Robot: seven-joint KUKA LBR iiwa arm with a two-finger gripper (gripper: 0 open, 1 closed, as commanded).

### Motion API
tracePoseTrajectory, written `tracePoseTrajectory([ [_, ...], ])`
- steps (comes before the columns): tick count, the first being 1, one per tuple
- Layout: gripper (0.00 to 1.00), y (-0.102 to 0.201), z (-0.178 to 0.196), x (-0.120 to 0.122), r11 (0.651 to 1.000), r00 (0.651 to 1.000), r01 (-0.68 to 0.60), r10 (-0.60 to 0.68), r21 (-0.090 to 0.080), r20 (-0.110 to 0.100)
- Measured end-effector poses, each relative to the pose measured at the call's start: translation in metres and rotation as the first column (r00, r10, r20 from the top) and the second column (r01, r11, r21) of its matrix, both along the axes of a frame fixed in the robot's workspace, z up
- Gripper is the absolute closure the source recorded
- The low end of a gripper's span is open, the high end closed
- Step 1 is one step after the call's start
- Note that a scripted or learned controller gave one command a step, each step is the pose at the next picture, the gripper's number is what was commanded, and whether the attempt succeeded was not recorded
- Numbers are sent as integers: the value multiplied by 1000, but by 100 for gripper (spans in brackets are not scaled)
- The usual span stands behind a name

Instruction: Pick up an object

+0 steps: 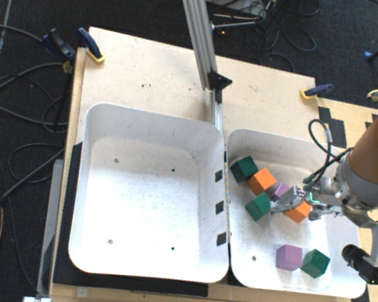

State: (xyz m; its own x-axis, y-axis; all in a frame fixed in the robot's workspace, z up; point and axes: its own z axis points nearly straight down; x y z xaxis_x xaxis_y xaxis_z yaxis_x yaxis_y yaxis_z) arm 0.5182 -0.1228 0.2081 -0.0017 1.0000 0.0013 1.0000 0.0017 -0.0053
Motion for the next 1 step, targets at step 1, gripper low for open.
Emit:
tracePoseTrajectory([
  [1,0,0,2,1,1000,1000,2,-2,-1,5],
])
